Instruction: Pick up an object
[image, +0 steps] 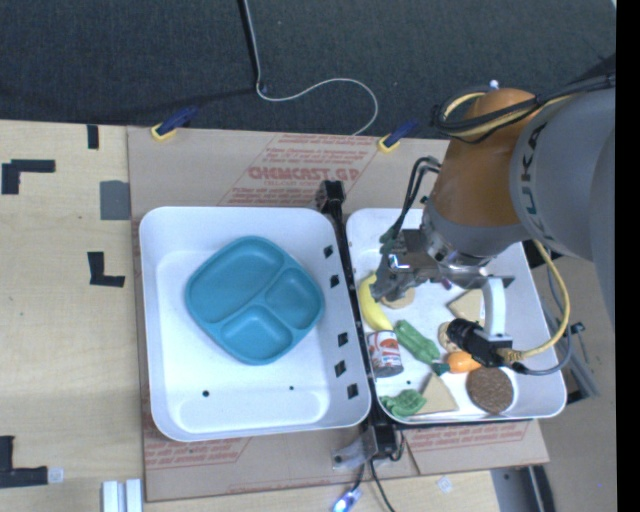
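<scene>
camera view | arm (500, 170) enters from 3 o'clock | gripper (400, 275) low over right bin (535, 405), jaws' state cannot be told | banana (372, 305) at its 7 o'clock (touching unclear) | blue plate (255, 298) in left bin (165, 300)

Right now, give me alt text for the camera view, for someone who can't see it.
A grey and orange arm lowers its gripper into the right bin among toy food, near a banana. The left bin holds a blue divided plate.

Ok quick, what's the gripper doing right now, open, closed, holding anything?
Gripper: down in the right bin near the banana; open or shut cannot be told.
</scene>
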